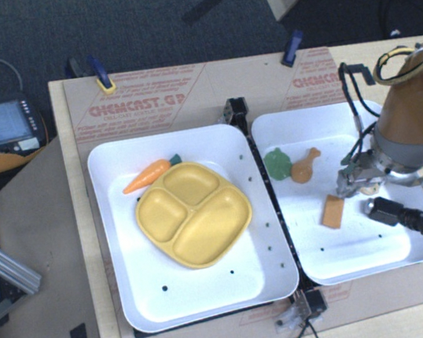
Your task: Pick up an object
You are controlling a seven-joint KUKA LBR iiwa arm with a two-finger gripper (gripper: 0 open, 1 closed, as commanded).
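You are looking down on a table (85, 224) that is carrying two white bins side by side. The left bin (136, 295) is holding a yellow divided plate (193, 215) near its centre, and a carrot (146, 175) is lying just beside the plate's rim at about eleven o'clock, its green tip pointing toward one o'clock. The right bin (353, 257) is holding three small things in its upper left part: a green piece (278, 164) is sitting near the bin's left wall, a tan drumstick (305, 167) is lying just beside it at three o'clock, and an orange block (332, 213) is lying near the bin's centre, at about five o'clock from the drumstick and apart from it. The arm (413, 112) is reaching in from three o'clock, its orange band hanging over the bin's right side. The gripper (351, 183) is hovering low over the bin, just beside the block at about one o'clock from it, and nothing is showing between its fingers; you cannot tell from this angle whether it is spread or closed. A black part on the arm (398, 214) is sticking out toward five o'clock, over the bin's right side. A pendant (0, 130) is lying off the table at ten o'clock.
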